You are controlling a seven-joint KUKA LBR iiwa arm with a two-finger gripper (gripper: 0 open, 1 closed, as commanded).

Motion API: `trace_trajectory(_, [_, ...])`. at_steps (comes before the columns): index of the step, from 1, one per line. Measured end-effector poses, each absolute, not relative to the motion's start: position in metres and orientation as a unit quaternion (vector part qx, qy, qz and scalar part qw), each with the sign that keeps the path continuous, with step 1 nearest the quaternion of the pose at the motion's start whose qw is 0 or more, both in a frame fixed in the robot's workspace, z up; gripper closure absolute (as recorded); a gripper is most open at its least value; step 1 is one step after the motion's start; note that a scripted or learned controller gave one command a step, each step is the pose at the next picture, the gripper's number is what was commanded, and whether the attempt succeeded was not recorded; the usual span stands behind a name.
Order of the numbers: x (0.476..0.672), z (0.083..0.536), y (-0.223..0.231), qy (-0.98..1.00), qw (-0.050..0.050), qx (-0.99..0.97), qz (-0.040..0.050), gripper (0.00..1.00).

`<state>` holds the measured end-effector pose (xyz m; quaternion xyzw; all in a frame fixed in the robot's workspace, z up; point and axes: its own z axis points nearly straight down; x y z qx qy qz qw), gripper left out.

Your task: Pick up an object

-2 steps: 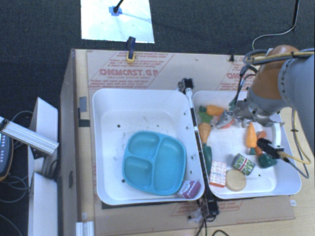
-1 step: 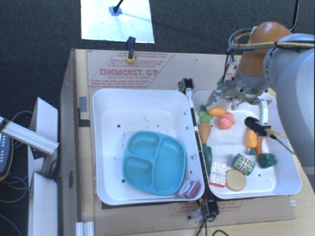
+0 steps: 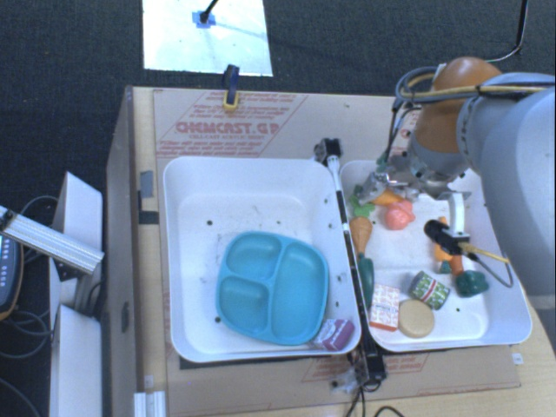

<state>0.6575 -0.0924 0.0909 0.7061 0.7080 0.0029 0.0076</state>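
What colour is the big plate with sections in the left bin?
Light blue; the divided plate shows clearly in the camera view.

Worktop (image 3: pixel 261 120) covered with printed brown cardboard, two white bins, left (image 3: pixel 187 233) and right (image 3: pixel 504 311), set side by side

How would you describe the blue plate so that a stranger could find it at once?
Look at the left bin, the one away from the arm. The blue plate lies flat on its floor, toward the near right corner. It is divided into compartments and far larger than the small purple thing beside its corner.
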Motion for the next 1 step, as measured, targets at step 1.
trace_trajectory(1, [0.6593,0.1046,-0.0913,0.71,0.008,0.704,0.004,1.0])
